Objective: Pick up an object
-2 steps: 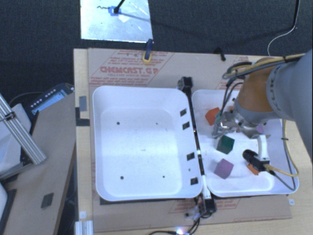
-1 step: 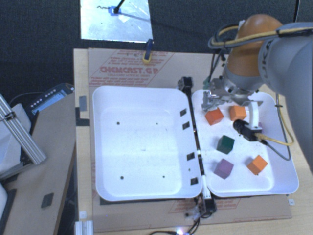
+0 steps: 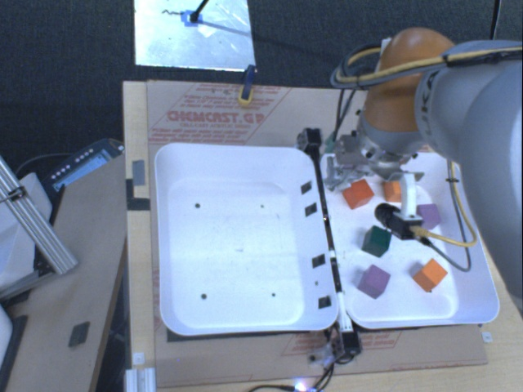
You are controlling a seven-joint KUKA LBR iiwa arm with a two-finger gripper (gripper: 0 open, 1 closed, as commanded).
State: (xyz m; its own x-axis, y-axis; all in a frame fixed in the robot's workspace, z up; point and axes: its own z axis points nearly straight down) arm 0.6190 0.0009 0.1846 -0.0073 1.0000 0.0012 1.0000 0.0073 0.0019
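White plastic makes up both bins, and they sit side by side on a cardboard sheet [image 3: 212,117] that covers the bench. At the left is the left bin [image 3: 176,170]; I see only a few small dark marks on its floor, no blocks. A row of black clips [image 3: 315,235] runs along the joint between the bins, probably to keep them together so they do not slide when the arm pushes.

Next comes the right bin [image 3: 478,309], where all the blocks lie. Going across it: an orange block [image 3: 357,193] near the far end, a dark green block [image 3: 377,241] in the middle, a purple block [image 3: 373,281] nearer the front. Further right are a second orange block [image 3: 393,190], a pale purple block [image 3: 429,215] and one more orange block [image 3: 430,274] toward the front. They are scattered apart, which gives the gripper room around each one.

The arm [image 3: 474,88] reaches in from the right and bends down over the far part of this bin. The gripper [image 3: 359,170] hangs just above the first orange block, so I judge this is the block it aims at. Whether the fingers are spread or closed, I cannot tell; the wrist hides them, and nothing appears lifted. A yellow cable [image 3: 445,239] loops down over the bin.
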